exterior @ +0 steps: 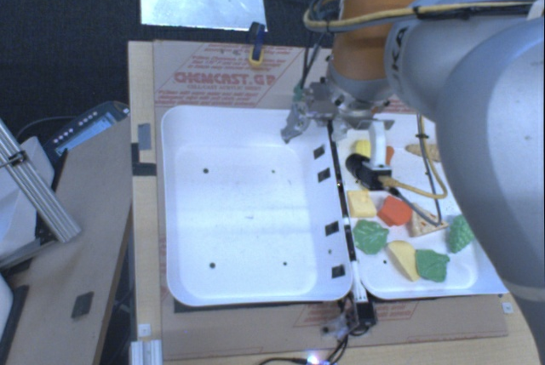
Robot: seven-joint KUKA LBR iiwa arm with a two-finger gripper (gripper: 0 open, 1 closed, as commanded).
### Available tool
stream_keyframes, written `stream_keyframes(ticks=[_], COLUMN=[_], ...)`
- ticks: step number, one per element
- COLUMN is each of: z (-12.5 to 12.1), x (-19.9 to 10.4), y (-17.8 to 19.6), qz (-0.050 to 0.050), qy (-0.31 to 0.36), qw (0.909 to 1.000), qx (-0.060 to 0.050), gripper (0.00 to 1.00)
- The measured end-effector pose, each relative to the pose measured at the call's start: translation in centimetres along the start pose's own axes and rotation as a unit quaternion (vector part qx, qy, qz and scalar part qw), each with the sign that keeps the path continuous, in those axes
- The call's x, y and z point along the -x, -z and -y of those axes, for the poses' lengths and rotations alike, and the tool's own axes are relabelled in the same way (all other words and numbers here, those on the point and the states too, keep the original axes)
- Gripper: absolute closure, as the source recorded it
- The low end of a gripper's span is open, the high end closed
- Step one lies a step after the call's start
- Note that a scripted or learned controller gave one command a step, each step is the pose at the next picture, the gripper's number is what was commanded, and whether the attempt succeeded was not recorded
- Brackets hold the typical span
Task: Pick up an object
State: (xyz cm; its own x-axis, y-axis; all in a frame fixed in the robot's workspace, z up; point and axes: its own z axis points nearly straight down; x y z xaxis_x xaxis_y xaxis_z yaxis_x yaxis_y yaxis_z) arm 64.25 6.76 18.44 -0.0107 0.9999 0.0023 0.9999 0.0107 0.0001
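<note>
My gripper (295,127) hangs over the far right corner of the left white bin (238,210), close to the divider between the bins. Nothing shows under it or in it. The task's objects lie in the right white bin (477,278): a yellow block (361,203), an orange-red block (393,210), a green leafy piece (370,236), a yellow wedge (402,259), two more green pieces (432,265) (460,233) and a tan piece (421,225). The grey arm hides much of the right bin's far half.
A small yellow thing (362,148) and an orange one (389,155) peek out beside the wrist. Black clips (330,228) line the divider. A cardboard sheet (221,76) lies under the bins, with a yellow-handled tool (255,48) at its far edge.
</note>
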Motion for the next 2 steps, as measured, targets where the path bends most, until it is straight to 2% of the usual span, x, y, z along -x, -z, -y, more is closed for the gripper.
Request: stream_keyframes(ticks=[1,2], z=[-0.1,-2.0], x=[0.4,-5.2], y=[1.2,13.3], qz=[0.0,-0.001], qy=[-0.003,0.0], qw=[1.0,1.0], qx=[0.002,0.008], gripper=[1.0,1.0])
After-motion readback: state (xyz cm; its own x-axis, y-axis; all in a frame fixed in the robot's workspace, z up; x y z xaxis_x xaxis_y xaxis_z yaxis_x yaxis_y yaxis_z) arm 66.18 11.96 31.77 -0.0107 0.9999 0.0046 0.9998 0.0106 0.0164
